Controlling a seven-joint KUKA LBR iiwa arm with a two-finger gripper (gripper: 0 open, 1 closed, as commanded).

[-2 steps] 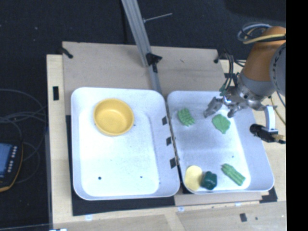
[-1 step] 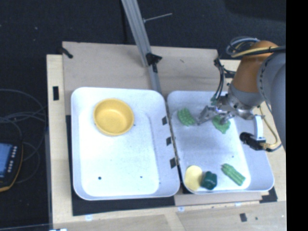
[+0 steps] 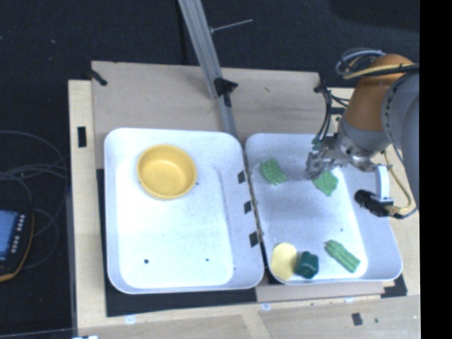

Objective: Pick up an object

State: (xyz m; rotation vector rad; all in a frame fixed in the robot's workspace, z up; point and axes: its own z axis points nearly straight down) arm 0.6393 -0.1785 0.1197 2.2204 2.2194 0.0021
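Gripper [image 3: 316, 162] sits low over the upper part of the right bin [image 3: 381, 249], coming in under the orange-banded wrist from the right. Jaw state: cannot tell; the tip is a small dark-grey cluster and no gap or closure is resolvable at this angle.

Nearest object: light green block [image 3: 326, 183], just below and slightly right of the tip, close to touching it or possibly partly under it. Contact cannot be confirmed. Nothing is visibly between the jaws.

Second light green piece [image 3: 272, 171] lies to the left of the tip, near the bin's upper left corner, apart from the gripper.

Lower edge of the same bin, well away from the tip: pale yellow round object [image 3: 283, 259], with a dark teal object [image 3: 307, 265] touching it on its right side. Further right along that edge, an elongated green ridged object [image 3: 342, 256] lies at a diagonal, apart from the other two.

Black cable end [image 3: 367, 200] hangs beside the wrist over the bin's right side.

Left bin [image 3: 176, 260]: yellow bowl [image 3: 167, 171] upright in the upper left area, opening facing up. Two small dark specks on the floor near the lower edge.

Grey metal strut [image 3: 203, 48] runs diagonally from the top of the view down to the junction between the bins.
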